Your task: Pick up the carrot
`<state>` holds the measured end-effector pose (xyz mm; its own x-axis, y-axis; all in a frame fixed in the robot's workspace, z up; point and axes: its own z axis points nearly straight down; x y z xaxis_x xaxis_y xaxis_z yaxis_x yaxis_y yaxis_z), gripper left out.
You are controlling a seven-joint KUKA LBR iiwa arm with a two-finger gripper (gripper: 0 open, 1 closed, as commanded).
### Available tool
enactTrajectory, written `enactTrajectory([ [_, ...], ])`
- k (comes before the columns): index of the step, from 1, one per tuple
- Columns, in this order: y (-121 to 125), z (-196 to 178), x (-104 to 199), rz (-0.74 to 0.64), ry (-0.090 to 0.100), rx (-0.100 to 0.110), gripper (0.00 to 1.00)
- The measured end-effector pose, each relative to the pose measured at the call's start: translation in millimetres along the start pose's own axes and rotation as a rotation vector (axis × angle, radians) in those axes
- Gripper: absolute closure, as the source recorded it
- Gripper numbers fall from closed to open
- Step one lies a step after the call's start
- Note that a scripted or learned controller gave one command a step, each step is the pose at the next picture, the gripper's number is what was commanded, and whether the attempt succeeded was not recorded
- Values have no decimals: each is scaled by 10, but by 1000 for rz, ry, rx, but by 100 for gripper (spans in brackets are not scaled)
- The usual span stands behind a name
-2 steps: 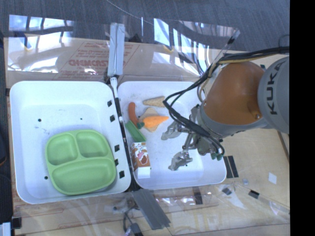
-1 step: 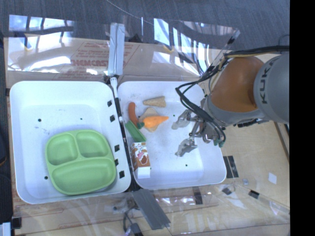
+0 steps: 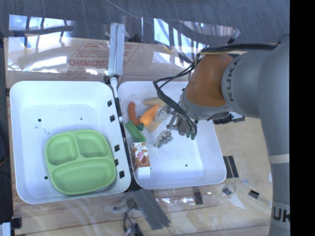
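Note:
The carrot (image 3: 148, 115), orange with a green top (image 3: 134, 131), lies tilted in the right bin (image 3: 197, 166) near its left wall. My gripper (image 3: 166, 133) hangs just right of the carrot, low over the bin floor, with its metal fingers (image 3: 163, 140) spread and nothing between them. The carrot lies apart from the fingers, a short way to their upper left.
A red sausage (image 3: 132, 112) lies left of the carrot and a tan bread piece (image 3: 154, 102) behind it. A small brown-and-white carton (image 3: 141, 159) rests near the right bin's front left. The left bin (image 3: 29, 107) holds a green divided plate (image 3: 59, 178).

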<state>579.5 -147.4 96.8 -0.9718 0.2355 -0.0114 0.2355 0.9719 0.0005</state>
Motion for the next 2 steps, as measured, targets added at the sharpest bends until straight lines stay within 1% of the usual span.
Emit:
enactTrajectory([
  [1, 20, -125, -29, -8, -8, 0, 100],
  [2, 812, -996, -272, -19, 2, -2, 100],
])
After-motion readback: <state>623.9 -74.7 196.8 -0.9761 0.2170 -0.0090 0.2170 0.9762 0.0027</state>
